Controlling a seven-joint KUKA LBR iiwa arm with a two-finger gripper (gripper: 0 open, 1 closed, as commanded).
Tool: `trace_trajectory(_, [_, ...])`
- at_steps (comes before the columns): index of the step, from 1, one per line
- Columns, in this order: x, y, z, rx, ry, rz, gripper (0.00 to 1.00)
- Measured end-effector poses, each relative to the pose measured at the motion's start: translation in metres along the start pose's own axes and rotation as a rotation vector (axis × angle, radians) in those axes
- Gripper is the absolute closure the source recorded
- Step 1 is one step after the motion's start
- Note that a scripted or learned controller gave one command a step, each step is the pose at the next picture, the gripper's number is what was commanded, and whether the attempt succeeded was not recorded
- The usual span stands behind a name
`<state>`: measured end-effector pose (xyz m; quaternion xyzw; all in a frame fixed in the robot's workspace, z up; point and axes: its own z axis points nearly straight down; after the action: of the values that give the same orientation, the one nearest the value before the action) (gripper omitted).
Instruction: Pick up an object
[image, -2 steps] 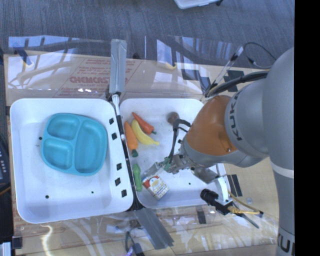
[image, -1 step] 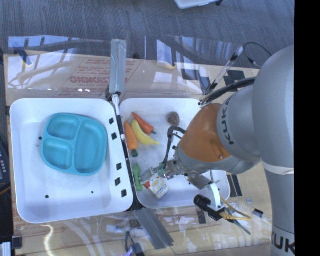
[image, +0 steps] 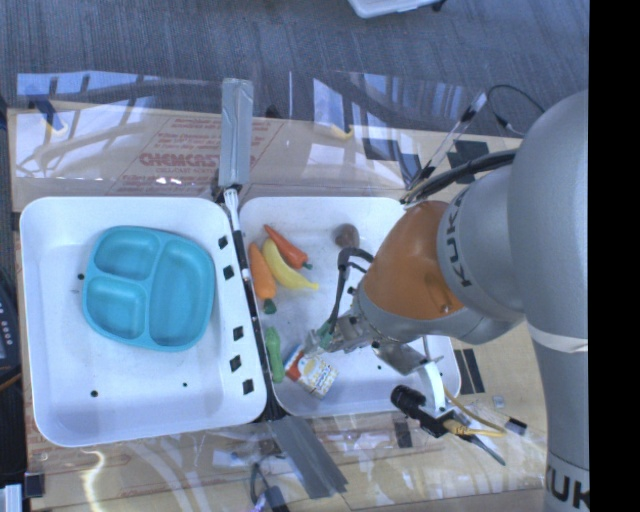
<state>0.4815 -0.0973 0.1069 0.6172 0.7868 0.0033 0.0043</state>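
Observation:
In the right bin (image: 420, 385), my gripper (image: 325, 340) hangs low over the near left part, just above a small pale carton (image: 319, 377). A green vegetable (image: 273, 353) and a small red piece (image: 293, 369) lie just left of the carton. Further back are an orange carrot (image: 262, 275) along the bin's left wall, a yellow banana (image: 288, 271) and a second carrot (image: 285, 246). A brown round object (image: 346, 236) rests near the back wall. The wrist hides the bin's right half.
A blue divided plate (image: 150, 287) lies in the left bin (image: 60, 400). A black-clipped divider (image: 240, 300) separates the two bins. The grey arm with its orange band (image: 420, 270) reaches in from the right.

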Motion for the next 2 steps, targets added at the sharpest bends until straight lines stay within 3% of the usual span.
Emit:
trace_trajectory(1, [-0.0173,-0.0081,0.0005,0.007,0.002,-0.096,1.0])
trace_trajectory(2, [-0.0181,-0.0085,0.0007,0.008,0.001,-0.095,0.0])
